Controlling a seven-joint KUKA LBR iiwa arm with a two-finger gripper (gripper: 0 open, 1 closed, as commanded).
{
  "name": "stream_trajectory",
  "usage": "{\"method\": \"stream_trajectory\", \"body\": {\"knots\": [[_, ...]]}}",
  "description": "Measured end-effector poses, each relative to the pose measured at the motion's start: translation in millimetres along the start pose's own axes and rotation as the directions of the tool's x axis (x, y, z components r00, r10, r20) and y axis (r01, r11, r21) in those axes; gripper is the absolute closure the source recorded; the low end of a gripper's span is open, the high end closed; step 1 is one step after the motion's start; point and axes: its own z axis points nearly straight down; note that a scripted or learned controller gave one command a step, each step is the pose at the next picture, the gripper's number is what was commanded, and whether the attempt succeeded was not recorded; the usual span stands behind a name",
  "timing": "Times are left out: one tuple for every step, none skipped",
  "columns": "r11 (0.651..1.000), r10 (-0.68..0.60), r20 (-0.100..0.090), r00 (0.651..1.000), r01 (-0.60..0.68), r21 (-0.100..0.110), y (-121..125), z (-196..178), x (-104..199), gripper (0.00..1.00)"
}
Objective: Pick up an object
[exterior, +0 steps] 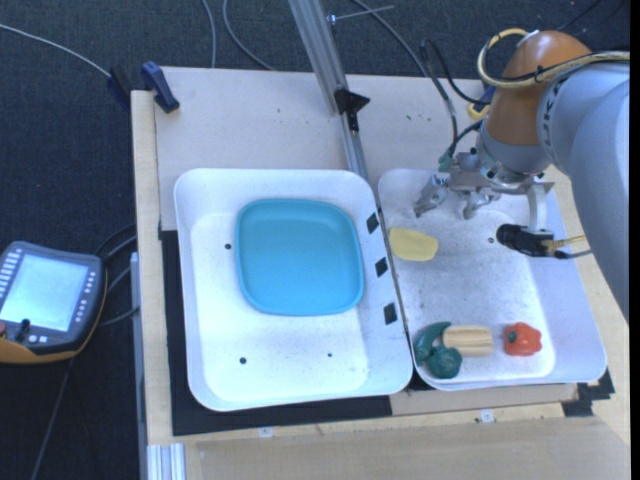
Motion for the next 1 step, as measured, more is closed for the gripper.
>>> {"method": "stream_trajectory", "body": {"knots": [[1.000, 0.000, 0.000, 1.000, 0.000, -0.004, 1.1, -12.5, 0.1, 1.00]]}}
